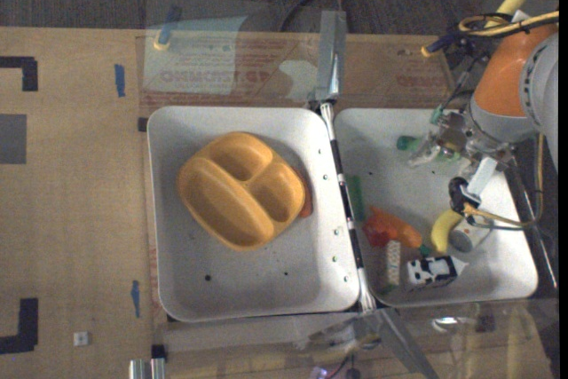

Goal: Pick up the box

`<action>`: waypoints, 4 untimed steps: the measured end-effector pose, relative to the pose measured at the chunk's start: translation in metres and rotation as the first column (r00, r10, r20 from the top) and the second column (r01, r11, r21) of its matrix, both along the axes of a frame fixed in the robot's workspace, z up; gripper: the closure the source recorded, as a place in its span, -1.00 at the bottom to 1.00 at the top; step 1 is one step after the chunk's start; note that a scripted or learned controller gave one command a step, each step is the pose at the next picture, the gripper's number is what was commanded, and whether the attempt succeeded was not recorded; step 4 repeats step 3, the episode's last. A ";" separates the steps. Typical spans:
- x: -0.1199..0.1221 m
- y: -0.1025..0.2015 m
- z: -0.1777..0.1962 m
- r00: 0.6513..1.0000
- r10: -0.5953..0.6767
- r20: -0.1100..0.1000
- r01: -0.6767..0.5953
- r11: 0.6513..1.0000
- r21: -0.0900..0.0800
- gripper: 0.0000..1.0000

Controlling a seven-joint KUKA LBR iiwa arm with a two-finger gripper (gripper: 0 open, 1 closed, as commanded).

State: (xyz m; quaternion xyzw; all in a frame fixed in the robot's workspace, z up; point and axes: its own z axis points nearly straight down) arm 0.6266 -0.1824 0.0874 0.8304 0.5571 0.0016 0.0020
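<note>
The pale brown desk (pixel 71 191) is flat and matt, with bits of blue tape on it, and bears two shallow white bins with rounded corners. The left bin (pixel 177 280), well off to the view's left of the hand, holds a glossy yellow-orange plate (pixel 241 189), rounded and moulded into three compartments. The grey arm (pixel 510 84) with its orange band reaches in over the right bin (pixel 373 138). There the hand (pixel 439 145) hangs over the bin's far half; it is metallic and partly see-through. How far open it is I cannot tell, and nothing shows held in it. The box (pixel 432 271), small and blocky with black-and-white patches, lies well apart from the hand, toward the near wall of the same bin. Between hand and box sit a smooth yellow banana (pixel 442 228) and a grey round piece (pixel 461 240). Left of those lie an orange carrot-shaped piece (pixel 395 226), a red lump (pixel 377 235), a green stick (pixel 355 195) and a pale speckled block (pixel 392 264) just beside the box. A small green thing (pixel 406 140) sits just left of the hand.
</note>
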 end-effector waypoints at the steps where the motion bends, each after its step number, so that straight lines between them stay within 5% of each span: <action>1: 0.001 -0.001 0.011 1.000 -0.002 0.004 0.002 1.000 0.000 1.00; 3: 0.041 -0.009 0.293 0.939 -0.344 -0.004 0.344 0.939 0.000 1.00; 4: 0.041 -0.009 0.293 0.939 -0.344 -0.004 0.344 0.939 0.000 1.00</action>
